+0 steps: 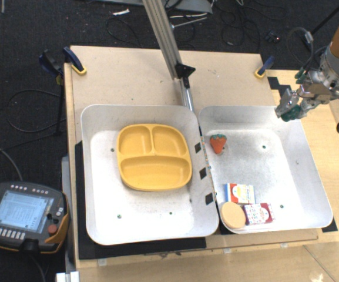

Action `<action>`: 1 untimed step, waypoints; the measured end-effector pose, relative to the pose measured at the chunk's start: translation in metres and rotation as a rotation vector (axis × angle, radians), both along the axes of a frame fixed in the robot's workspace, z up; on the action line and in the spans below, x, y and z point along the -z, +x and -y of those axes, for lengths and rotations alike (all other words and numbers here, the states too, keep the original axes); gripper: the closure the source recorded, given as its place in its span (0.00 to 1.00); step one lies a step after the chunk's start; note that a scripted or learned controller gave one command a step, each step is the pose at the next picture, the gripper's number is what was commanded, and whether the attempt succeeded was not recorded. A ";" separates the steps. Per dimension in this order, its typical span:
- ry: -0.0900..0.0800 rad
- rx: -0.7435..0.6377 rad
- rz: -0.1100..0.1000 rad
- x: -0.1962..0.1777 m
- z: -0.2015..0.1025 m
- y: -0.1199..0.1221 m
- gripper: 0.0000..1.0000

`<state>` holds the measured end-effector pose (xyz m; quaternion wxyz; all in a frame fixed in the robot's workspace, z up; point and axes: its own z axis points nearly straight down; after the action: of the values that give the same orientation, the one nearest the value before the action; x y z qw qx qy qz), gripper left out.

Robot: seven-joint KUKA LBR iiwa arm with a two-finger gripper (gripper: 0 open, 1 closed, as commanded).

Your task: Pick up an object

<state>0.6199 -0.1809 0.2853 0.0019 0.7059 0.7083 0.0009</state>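
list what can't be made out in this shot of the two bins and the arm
- Gripper, camera view: small and dark over the right bin's far right rim; whether its fingers are parted is unreadable.
- Arm: cut off by the view's right edge above the wrist.
- Small cartons: print too small to read; the round tan disc overlaps their near corner.
- Teach pendant: screen too small to read.

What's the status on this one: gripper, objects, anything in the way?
Gripper above right bin's far right corner, nothing between fingers. Strawberry, small cartons, round disc untouched. Path clear.
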 end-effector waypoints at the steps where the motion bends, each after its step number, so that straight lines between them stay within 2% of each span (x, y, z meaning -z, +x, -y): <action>1: 0.003 -0.004 -0.007 0.019 -0.049 -0.010 1.00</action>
<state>0.6099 -0.1319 0.2658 -0.0016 0.7047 0.7095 -0.0004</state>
